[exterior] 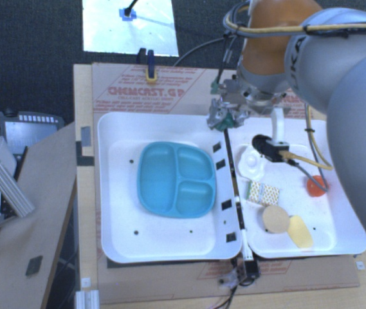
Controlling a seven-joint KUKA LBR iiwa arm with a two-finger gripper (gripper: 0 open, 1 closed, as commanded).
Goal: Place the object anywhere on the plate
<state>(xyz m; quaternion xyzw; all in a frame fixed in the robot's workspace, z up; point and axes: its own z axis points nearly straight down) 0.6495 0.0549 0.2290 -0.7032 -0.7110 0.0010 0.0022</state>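
White bins point(115, 237) flank; gripper point(224, 116), fingers' state untellable, hangs at plate's point(176, 179) one o'clock: possibly empty-handed.

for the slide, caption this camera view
Tool above the bins' divider; blue plate in left bin, small objects in right.

Bulky robot arm point(343, 63) with smooth rounded grey casing, glossy orange band point(276, 28) above the wrist, thin yellow and grey cables point(260, 26) looped around the band, small metal gripper point(224, 116) of dull silver parts at the tip
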